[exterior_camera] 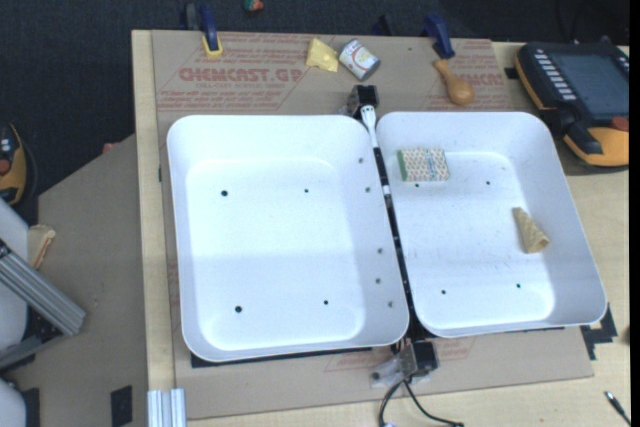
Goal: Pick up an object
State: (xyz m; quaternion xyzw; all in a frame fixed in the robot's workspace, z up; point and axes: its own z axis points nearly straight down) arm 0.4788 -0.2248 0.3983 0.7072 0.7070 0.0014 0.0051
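In the right bin (560, 165) lie two objects. A small patterned sponge block with a green edge (423, 165) rests near the bin's back left corner. A tan cone-shaped piece (531, 229) lies toward the bin's right side. The left bin (200, 155) shows only its white floor with a few dark dots.
On the brown board behind the bins lie a yellow wedge (322, 56), a small white box (359, 59) and a wooden-handled tool (454, 83). Blue clamps (209, 28) hold the board's back edge. A black and orange pendant (585, 95) sits at the far right.
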